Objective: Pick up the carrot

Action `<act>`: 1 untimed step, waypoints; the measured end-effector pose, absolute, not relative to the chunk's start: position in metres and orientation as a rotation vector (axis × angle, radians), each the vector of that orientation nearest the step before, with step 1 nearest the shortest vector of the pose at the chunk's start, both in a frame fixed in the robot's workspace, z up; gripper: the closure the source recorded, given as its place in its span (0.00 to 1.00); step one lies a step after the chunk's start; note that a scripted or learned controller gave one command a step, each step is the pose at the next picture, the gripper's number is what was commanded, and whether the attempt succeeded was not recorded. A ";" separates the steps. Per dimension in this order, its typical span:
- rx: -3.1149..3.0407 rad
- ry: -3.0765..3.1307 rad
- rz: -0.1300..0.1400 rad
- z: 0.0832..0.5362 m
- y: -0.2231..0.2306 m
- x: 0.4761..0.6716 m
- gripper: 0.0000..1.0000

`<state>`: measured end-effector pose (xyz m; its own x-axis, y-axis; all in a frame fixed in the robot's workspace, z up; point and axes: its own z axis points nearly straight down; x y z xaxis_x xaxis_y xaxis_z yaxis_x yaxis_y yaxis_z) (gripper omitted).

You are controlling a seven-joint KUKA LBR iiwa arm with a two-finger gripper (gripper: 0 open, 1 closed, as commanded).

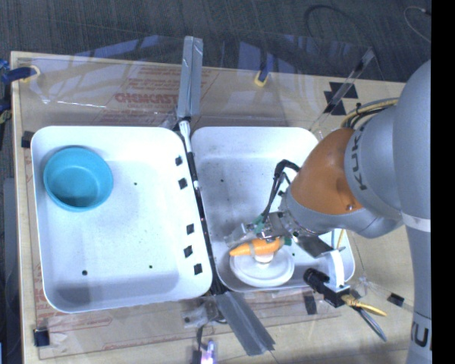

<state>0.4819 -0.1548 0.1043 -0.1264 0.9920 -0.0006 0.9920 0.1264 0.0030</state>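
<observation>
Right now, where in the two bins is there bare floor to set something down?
The left bin has bare floor right of and below the blue bowl. The right bin is bare across its far half. Its near half is crowded: carrot, white plate and gripper.

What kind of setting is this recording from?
Most likely a robotics lab bench: a KUKA arm reaches over two white bins, with a toy carrot and blue bowl as props.
</observation>
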 end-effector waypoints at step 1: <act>2.044 2.359 -0.003 0.096 -0.122 0.479 0.00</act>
